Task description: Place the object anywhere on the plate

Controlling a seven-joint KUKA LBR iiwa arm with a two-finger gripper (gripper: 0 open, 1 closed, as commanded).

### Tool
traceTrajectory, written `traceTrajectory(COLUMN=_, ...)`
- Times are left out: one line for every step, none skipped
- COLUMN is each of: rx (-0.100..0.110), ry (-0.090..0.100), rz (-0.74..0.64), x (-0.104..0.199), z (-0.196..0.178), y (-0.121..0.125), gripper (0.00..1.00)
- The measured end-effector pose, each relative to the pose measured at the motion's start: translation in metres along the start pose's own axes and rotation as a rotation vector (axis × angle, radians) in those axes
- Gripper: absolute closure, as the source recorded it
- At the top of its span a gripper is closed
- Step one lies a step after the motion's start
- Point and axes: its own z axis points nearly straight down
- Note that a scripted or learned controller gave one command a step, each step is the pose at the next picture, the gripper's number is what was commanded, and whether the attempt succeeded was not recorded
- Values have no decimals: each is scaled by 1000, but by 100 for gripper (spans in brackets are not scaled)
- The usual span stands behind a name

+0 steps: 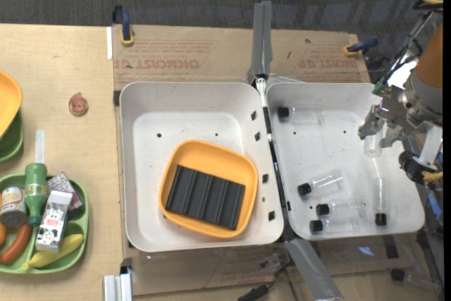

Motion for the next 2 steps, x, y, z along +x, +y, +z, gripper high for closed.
traceTrajectory(rx=1, ry=0, rz=-2, x=20, z=100, y=-63, gripper=100)
traceTrajectory(rx=1, ry=-1, rz=-162, x=74, z=26, y=-105, gripper=100)
